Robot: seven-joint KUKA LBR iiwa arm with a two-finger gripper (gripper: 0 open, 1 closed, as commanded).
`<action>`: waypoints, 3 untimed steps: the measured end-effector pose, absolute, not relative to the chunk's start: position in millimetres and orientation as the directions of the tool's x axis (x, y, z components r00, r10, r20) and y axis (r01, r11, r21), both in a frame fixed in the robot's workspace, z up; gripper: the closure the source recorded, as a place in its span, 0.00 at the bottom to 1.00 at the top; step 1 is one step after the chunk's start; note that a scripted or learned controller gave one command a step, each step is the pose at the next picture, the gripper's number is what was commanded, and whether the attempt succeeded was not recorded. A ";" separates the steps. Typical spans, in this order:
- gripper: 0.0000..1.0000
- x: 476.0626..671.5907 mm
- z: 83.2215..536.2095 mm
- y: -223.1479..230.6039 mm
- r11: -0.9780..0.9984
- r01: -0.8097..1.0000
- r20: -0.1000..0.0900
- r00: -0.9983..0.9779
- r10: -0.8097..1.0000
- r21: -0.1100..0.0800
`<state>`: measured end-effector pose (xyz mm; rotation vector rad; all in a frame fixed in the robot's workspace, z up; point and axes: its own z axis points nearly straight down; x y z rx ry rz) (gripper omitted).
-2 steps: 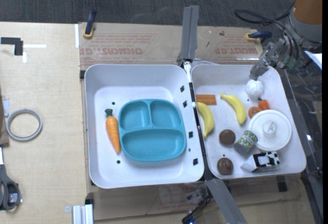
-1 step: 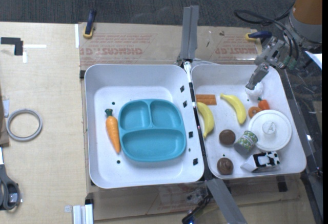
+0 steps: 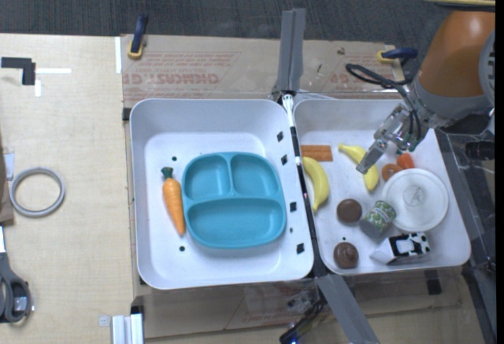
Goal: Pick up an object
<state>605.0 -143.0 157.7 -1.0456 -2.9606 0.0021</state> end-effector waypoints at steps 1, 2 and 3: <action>0.00 617.3 91.1 -134.8 0.742 0.670 -0.001 -0.742 0.670 0.000; 1.00 618.0 99.7 -135.0 0.744 0.668 -0.003 -0.744 0.668 -0.001; 1.00 579.3 216.9 -54.3 0.740 0.673 0.000 -0.740 0.673 -0.001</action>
